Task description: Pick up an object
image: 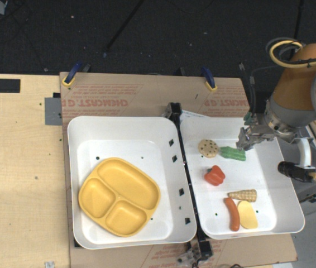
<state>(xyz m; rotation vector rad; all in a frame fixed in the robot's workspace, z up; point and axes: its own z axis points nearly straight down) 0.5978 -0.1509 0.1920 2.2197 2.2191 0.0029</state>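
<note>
Dark floor lies behind the pale wooden worktop (pixel 18 172), where we see brown cardboard sheets (pixel 147 96) clipped at the far edge under two shallow white bins set side by side. We find the left white bin (pixel 91 130) carrying a yellow plastic divided plate (pixel 119 196) with three compartments, lying toward its near left part. We see the right white bin (pixel 281 205) holding several toy foods: a round tan biscuit (pixel 207 147) near the far left, a flat green leaf-like piece (pixel 234 154) just beside it to the right, a red toy pepper (pixel 215 175) below them near the middle, and nearer the front a tan waffle cone (pixel 243 195) lying on its side, an orange-red sausage (pixel 233 213) and a pale yellow wedge (pixel 248 215) touching it on the right. We see the grey arm with its orange band (pixel 295 85) reaching in from the right, and its pincer (pixel 245 139) sits low over the far part of the right bin, right at the green piece's right end; we cannot tell whether it is apart or closed, nor whether it touches the piece.
</note>
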